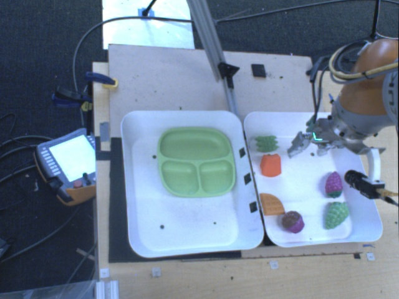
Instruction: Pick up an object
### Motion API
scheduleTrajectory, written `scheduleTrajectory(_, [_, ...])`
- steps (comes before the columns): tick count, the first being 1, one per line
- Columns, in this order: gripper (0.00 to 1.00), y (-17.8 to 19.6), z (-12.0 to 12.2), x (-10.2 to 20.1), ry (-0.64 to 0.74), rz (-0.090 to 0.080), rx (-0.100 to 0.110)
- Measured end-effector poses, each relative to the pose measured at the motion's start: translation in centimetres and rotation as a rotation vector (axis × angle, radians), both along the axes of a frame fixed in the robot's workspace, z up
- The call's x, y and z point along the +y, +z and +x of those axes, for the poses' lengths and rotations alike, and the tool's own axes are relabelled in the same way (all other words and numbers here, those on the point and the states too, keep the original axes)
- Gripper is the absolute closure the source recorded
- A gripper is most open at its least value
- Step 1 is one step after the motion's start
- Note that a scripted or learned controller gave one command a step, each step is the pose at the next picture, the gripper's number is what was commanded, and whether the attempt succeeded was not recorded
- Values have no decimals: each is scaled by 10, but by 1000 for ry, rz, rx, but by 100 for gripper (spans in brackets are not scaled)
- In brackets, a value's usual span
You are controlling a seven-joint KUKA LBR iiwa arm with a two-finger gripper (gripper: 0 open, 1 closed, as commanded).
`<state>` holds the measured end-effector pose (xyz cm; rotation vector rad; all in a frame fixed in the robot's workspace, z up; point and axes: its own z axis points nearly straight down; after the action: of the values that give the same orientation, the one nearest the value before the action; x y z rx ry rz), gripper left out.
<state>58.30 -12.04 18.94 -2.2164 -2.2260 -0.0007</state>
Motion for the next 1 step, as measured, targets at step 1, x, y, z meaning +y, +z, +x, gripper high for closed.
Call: scheduleTrajectory(1, [0, 1, 1, 0, 0, 0, -2])
